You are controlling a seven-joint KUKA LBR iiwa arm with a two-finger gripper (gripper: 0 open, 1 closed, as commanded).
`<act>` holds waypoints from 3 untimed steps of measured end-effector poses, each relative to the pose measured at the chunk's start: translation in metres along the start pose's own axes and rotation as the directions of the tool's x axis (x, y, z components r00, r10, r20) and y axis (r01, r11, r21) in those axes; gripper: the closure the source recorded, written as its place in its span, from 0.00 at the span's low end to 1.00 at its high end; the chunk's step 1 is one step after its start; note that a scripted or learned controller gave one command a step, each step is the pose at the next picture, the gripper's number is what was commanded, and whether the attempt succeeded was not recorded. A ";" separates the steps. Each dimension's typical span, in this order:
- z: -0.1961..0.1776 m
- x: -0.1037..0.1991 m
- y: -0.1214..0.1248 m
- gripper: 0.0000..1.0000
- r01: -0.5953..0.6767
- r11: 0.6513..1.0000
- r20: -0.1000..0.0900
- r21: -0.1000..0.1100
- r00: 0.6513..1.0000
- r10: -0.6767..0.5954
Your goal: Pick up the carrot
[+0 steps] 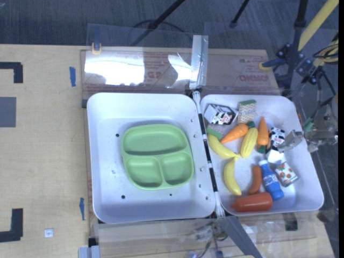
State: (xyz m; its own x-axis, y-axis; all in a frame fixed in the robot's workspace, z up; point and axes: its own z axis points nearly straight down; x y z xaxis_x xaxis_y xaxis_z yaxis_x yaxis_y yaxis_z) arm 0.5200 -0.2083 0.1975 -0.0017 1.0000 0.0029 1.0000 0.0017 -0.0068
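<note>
My hand (294,138) hangs at the right bin's (314,198) far edge, though I cannot tell its state, and the carrot (235,133) lies wedged between a banana (221,146) and a corn cob (249,142), so I may grab a neighbour.

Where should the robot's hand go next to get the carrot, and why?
Probably a short slide left, stopping above the carrot. The gripper sits near the right side of the right bin, well apart from the carrot. The carrot lies tilted, close between a corn cob and a banana, so centring over it before lowering seems wise.
</note>
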 end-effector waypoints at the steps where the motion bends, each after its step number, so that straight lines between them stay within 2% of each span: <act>1: 0.068 0.031 0.051 0.00 0.168 0.986 0.001 -0.002 0.986 -0.168; 2: 0.059 0.035 0.148 0.00 0.322 0.947 0.005 -0.004 0.947 -0.322; 3: 0.064 0.037 0.145 0.00 0.537 0.843 0.004 -0.002 0.843 -0.537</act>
State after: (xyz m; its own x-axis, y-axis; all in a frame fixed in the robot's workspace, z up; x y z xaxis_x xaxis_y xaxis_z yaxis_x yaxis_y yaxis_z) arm 0.6648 -0.1706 0.1327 -0.5389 0.8423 0.0019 0.8423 0.5389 -0.0018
